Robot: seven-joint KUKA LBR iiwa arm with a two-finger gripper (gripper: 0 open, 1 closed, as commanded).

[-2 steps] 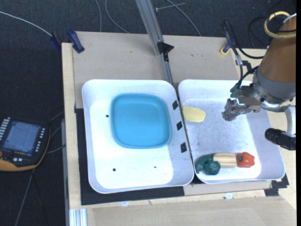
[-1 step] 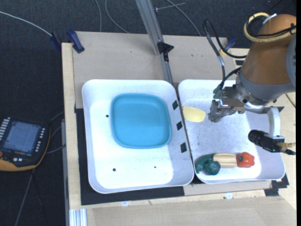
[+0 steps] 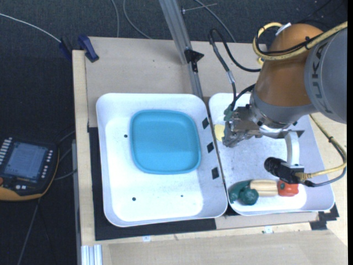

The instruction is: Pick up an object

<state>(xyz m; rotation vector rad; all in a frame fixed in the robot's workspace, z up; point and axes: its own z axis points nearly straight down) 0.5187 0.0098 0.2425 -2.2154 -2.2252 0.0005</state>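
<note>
Objects for picking: three loose things lie in the right shallow white plastic bin [image 3: 317,148], along its near wall and well apart from the gripper.
Green lump: a dark green rounded rubbery-looking object [image 3: 243,194] at the near left corner of the right bin, surface dull.
Wooden piece: a pale tan smooth cylinder [image 3: 263,188] lying on its side, touching the green lump on one end.
Red piece: a small red-orange glossy block [image 3: 287,189] at the cylinder's other end, partly under a black connector [image 3: 278,167] with a yellow cable.
Yellow scrap: a pale yellow flat shape [image 3: 219,131] by the right bin's left wall, mostly hidden by the gripper; what it is cannot be told.
Gripper: a metal two-finger gripper [image 3: 231,138] low over the far left part of the right bin, beside the yellow scrap. Fingers: cannot tell whether open or closed; nothing is seen between them.
Arm: bulky grey casing with an orange rounded band [image 3: 287,70], reaching in from the right, looped with black and yellow cables.
Left bin: a shallow white plastic bin [image 3: 110,159] with rounded corners, holding a light blue square plastic plate [image 3: 164,141] with soft corners, lying flat at its middle.
Bench: pale wood-toned top [image 3: 138,65], dark mat under the bins.
Floor: dark carpet; a handheld control pendant [image 3: 25,164] with a screen lies at left.
</note>
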